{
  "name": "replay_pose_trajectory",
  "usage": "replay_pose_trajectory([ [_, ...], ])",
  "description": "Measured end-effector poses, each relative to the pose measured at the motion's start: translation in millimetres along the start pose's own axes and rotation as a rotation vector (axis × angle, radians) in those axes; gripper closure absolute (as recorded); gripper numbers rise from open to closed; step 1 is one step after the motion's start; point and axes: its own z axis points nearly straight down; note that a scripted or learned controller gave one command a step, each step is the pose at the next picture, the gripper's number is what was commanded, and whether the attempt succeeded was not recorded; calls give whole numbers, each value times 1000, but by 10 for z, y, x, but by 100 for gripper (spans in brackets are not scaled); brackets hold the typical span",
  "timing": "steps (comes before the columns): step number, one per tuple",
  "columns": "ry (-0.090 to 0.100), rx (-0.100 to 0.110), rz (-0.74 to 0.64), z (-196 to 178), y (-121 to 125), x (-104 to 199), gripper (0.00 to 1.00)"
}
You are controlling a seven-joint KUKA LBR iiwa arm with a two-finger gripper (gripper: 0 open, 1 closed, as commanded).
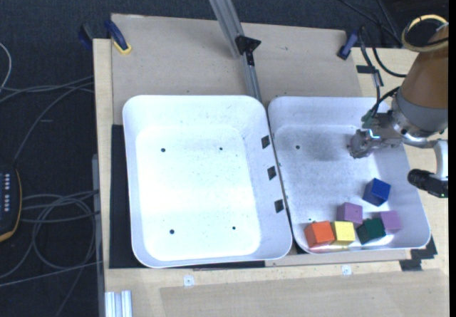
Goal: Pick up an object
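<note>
Blocks crowd the near edge of the right bin while the gripper hangs above bare floor farther back.

Nearest the camera, the orange block, yellow block, green block and two purple blocks sit bunched against the front wall of the right bin, probably slid there, so a grasp looks cramped; the blue cube stands apart just behind them and seems the easiest pick. Farther back, the gripper hovers over bare bin floor, well apart from every block, nothing visible between its tips; how far it is open I cannot tell. The left bin lies beside it.
</note>
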Motion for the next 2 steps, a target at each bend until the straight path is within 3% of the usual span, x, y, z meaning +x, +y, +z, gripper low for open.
replay_pose_trajectory([
  [1, 0, -1, -1, -545, 23, -3, 100],
  [2, 5, 6, -5, -505, 94, 505, 100],
])
